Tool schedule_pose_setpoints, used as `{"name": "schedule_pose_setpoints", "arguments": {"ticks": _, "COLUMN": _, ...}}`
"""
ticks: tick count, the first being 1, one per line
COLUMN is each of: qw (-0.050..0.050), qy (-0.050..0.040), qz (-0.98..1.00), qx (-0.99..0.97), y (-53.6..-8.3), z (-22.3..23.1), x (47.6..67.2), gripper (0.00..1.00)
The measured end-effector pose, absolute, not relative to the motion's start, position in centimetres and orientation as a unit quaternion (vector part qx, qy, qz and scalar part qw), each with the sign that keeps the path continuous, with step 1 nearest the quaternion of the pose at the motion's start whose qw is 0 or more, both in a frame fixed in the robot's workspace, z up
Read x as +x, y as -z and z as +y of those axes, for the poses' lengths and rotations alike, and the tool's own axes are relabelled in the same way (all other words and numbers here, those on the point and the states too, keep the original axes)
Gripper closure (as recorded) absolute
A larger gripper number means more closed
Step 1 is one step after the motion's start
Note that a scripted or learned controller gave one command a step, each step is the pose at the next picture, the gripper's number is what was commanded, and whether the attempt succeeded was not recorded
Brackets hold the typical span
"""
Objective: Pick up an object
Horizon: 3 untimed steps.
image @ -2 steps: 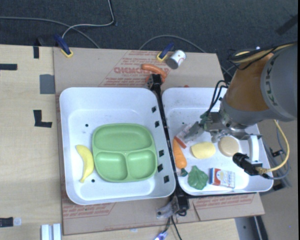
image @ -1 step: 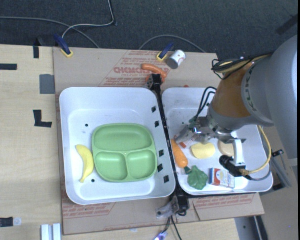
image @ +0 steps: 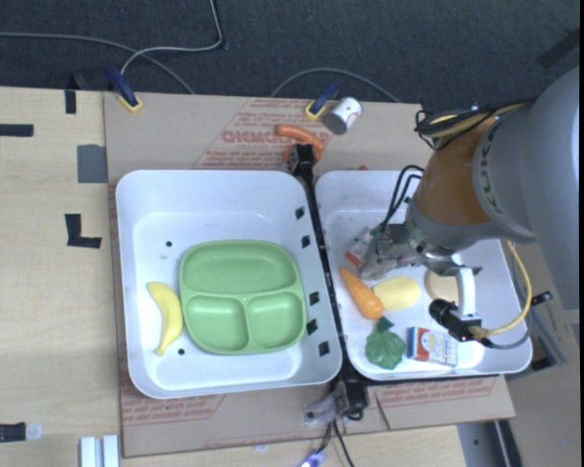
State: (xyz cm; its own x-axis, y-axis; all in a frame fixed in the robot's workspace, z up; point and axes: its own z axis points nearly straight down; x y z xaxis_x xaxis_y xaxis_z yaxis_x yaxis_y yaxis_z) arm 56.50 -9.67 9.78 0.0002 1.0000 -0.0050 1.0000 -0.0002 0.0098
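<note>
Two white bins sit side by side on brown cardboard. Low in the right bin (image: 496, 363) is the gripper (image: 378, 251); I cannot tell if it is wide or narrow. One orange carrot (image: 361, 293) lies just below it. One yellow potato-like lump (image: 399, 292) touches the carrot. One green leafy toy (image: 385, 345) and one small carton (image: 431, 345) lie lower. The left bin (image: 136, 202) holds one green plate (image: 241, 295) and one banana (image: 165, 314).

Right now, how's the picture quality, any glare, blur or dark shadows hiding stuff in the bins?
Camera view: lighting is even and soft, the white bins look bright but not blown out; shadows are faint, mostly under the arm. Slightly soft overall, so the small carton's print is unreadable. The green tray, banana and carrot read clearly.
</note>
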Motion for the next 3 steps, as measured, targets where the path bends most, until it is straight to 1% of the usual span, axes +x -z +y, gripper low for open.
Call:
{"name": "schedule_pose_setpoints", "arguments": {"ticks": 1, "qw": 0.005, "qy": -0.0012, "qz": 0.707, "qx": 0.707, "y": -9.7, "z": -9.7, "x": 56.5, "gripper": 0.00}}
{"name": "schedule_pose_setpoints", "arguments": {"ticks": 2, "qw": 0.000, "qy": 0.0003, "qz": 0.707, "qx": 0.707, "y": -10.1, "z": -9.7, "x": 61.5, "gripper": 0.00}}
{"name": "schedule_pose_setpoints", "arguments": {"ticks": 3, "qw": 0.003, "qy": -0.0019, "qz": 0.707, "qx": 0.707, "y": -8.7, "z": -10.4, "x": 54.2, "gripper": 0.00}}
